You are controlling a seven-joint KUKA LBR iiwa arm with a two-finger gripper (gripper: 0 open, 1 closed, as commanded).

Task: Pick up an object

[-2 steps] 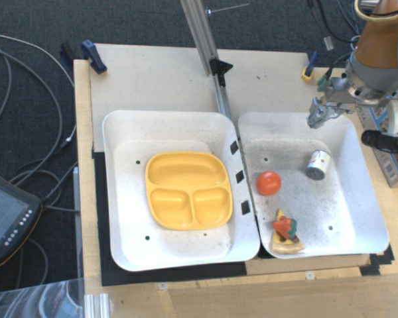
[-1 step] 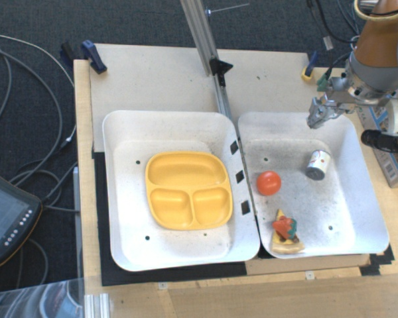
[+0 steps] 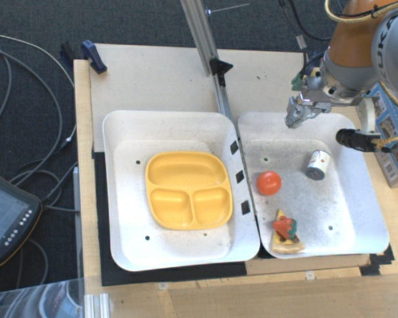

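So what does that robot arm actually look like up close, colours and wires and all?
The arm is rounded, grey, with a broad orange band above the wrist. A yellowish cable loops over its top and dark wires trail beside it. Its end carries a small metallic grey pincer, with a bit of green by the wrist.

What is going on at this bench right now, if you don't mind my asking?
A robot arm is set to pick up an object from the right bin. Its hand hangs over that bin's far edge and holds nothing. In the bin lie a small metal can, a red ball and a pizza slice toy, all untouched. The can is nearest the hand. The left bin holds a yellow divided plate.
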